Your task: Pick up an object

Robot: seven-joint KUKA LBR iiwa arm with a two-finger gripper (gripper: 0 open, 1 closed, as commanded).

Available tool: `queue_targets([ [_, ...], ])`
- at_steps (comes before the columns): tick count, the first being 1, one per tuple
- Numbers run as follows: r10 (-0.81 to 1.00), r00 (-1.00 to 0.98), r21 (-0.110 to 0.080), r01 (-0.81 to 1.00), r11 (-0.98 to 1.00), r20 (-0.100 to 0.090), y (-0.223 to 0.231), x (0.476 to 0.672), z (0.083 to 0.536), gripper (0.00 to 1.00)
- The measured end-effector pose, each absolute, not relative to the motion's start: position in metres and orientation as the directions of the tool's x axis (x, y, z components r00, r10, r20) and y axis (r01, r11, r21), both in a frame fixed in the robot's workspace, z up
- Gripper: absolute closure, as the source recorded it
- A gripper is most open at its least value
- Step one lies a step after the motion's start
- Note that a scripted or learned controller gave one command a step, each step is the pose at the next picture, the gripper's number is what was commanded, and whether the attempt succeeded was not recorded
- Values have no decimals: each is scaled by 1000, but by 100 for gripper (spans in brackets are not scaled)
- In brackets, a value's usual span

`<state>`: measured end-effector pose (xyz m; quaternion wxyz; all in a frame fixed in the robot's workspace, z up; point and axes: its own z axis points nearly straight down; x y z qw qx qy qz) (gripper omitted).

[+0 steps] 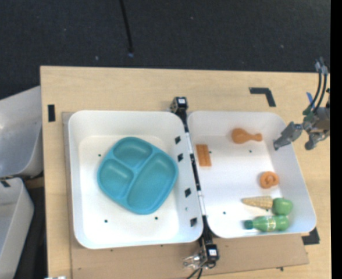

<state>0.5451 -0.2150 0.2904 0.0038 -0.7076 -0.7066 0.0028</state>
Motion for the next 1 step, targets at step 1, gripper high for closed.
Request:
queue_targets([
  [1, 1000, -2, 1, 1000, 2, -1, -215, 547, 296, 0],
])
